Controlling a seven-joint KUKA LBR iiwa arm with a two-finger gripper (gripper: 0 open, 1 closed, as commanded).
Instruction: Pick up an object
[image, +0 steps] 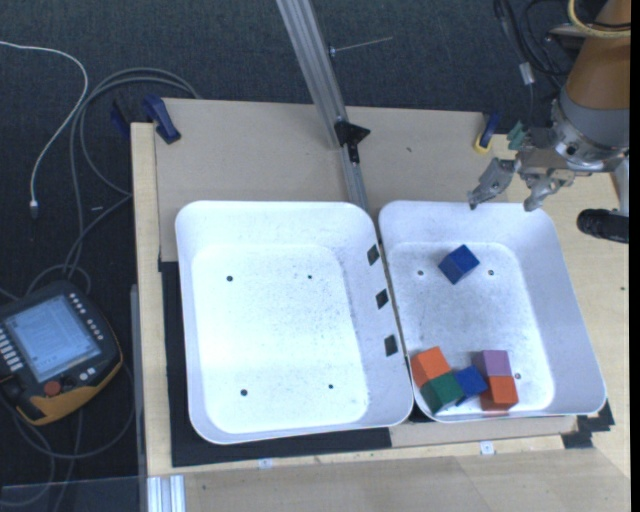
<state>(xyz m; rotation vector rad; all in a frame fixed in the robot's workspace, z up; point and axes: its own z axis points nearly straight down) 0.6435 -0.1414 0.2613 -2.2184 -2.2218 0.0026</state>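
My gripper (511, 192) hangs over the far rim of the right bin (570, 300), fingers spread open with nothing between them. A blue cube (459, 264) lies alone in the far part of that bin, below and left of the gripper. At the near edge of the same bin sits a cluster of blocks: an orange one (431, 364), a green one (443, 388), a small blue one (471, 381), a purple one (496, 362) and a red-orange one (501, 392).
The left bin (200, 300) sits beside the right one, joined by black clips (381, 298). A slanted metal rail (325, 90) crosses the back of the bench. A teach pendant (50, 345) and cables lie on the floor at left.
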